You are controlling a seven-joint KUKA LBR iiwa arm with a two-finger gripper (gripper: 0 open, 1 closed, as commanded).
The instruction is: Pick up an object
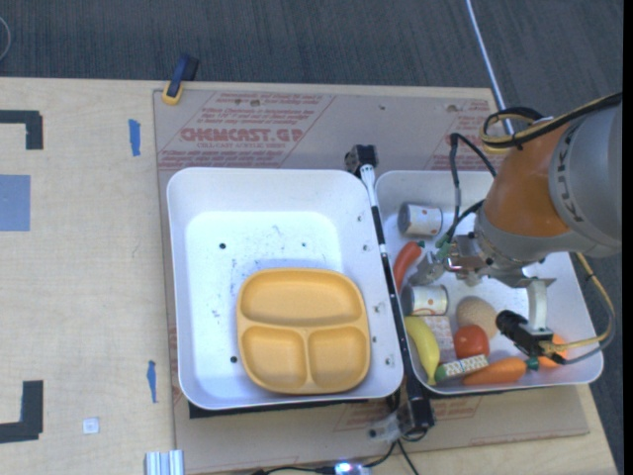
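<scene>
The arm is seen reaching into the right bin, its wrist lowered over the bin's middle. The gripper is set low among the objects; whether it is apart, together or clamped on anything cannot be told, since the wrist covers much of it. No object is seen lifted.

Candidates for the pick are crowded around the gripper. A white can lies just behind it, a red pepper just to its left in the view, and a second can just in front. Further forward lie a banana, an egg, a tomato and a carrot. The left bin, well apart, holds a yellow tray.

Several failures are judged possible from here. Because the objects are packed closely, two may be caught at once, or a neighbour may be nudged so that the target is pushed aside. The cans and the egg are rounded and are likely to roll or slip out of a shallow grasp. The bin wall beside the pepper may block a closing stroke there.
</scene>
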